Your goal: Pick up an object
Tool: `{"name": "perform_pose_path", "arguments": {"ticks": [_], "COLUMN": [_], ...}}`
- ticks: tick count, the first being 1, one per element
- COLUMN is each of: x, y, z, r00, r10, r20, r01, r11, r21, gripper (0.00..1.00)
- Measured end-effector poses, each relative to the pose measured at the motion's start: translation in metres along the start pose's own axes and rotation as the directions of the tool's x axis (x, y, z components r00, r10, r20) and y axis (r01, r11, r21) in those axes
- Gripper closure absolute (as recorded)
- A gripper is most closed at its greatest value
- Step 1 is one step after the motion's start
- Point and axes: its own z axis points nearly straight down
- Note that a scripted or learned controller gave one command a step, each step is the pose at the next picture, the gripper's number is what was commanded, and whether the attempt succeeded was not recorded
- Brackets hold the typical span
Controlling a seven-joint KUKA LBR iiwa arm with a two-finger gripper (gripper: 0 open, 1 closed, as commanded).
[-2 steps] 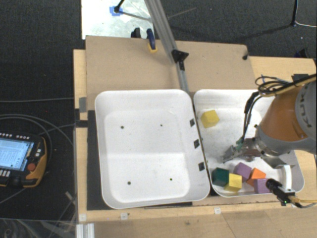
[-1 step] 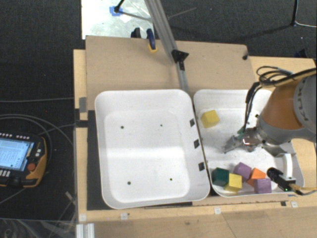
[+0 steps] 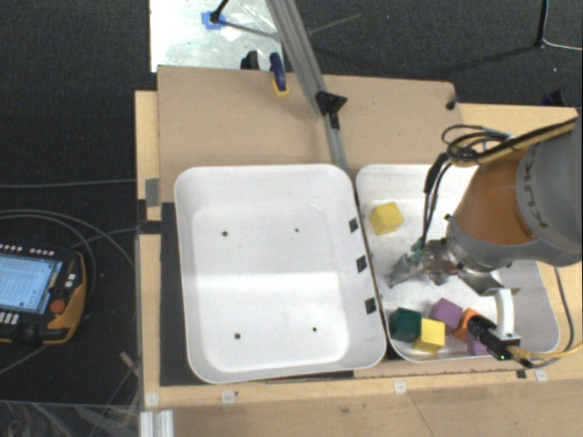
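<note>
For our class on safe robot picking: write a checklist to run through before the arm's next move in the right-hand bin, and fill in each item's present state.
1. Gripper over the right bin: ok.
2. Object between the fingers: cannot tell.
3. Yellow cube apart from the other objects, easy target: ok.
4. Green block, small yellow block and purple block spaced for a clean single grasp: not ok, clustered.
5. Orange object fully visible: not ok, partly hidden.

Robotics lab: grey-and-orange industrial arm (image 3: 510, 209), handheld teach pendant with blue screen (image 3: 36, 285), dark carpet floor (image 3: 73, 80), plywood tabletop (image 3: 273, 116).
</note>
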Motion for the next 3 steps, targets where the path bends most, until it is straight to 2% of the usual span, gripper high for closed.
{"name": "perform_pose_path", "arguments": {"ticks": [1,2,3], "x": [-0.027,0.006,0.004], "y": [0.063,0.112,0.110], "z": [0.015,0.014,0.003], "r00": [1.000,1.000,1.000], "r10": [0.003,-0.001,-0.002], "r20": [0.005,0.003,0.005], "r01": [-0.003,0.001,0.002], "r11": [1.000,1.000,1.000], "r21": [-0.007,-0.007,-0.005], "gripper": [0.00,0.00,1.00]}}
